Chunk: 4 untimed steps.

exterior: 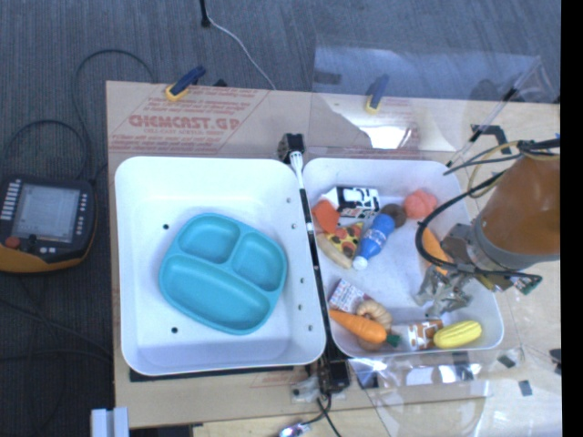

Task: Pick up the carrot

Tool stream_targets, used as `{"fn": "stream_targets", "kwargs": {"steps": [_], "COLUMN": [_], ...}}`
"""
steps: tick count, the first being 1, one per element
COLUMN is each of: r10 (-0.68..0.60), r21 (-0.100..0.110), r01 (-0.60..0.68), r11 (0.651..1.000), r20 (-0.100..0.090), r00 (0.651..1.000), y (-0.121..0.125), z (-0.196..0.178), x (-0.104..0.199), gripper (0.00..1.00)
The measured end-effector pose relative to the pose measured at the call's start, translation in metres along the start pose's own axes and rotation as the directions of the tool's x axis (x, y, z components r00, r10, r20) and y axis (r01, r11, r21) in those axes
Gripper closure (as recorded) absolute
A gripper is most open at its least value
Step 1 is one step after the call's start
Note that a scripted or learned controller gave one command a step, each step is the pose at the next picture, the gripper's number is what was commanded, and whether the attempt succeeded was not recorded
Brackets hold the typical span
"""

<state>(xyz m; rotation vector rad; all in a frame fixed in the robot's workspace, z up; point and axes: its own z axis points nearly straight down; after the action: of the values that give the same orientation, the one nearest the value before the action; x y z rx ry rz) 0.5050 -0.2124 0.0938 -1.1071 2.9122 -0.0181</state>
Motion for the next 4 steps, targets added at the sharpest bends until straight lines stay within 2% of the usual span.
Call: {"fn": "stream_targets", "kwargs": {"steps": [1,2,3,4], "r10": [0.0,0.167,0.171,0.174], "r21": [-0.001,-0.011,-0.007,-0.009], "r01": [0.0,-0.167,-0.171,-0.174], "r11": [1.0,0.986,0.985,0.985], "r20": [-0.001,-0.013,-0.005,-0.003], "r00": [1.0,0.986,0.985,0.985], "y": [0.0,-0.041,-0.043,-0.042], "z": [0.001,0.005,-0.005,-0.012], "x": [0.0,-0.035,-0.039,-0.04], "gripper": [0.0,0.0,1.0,1.0]}}
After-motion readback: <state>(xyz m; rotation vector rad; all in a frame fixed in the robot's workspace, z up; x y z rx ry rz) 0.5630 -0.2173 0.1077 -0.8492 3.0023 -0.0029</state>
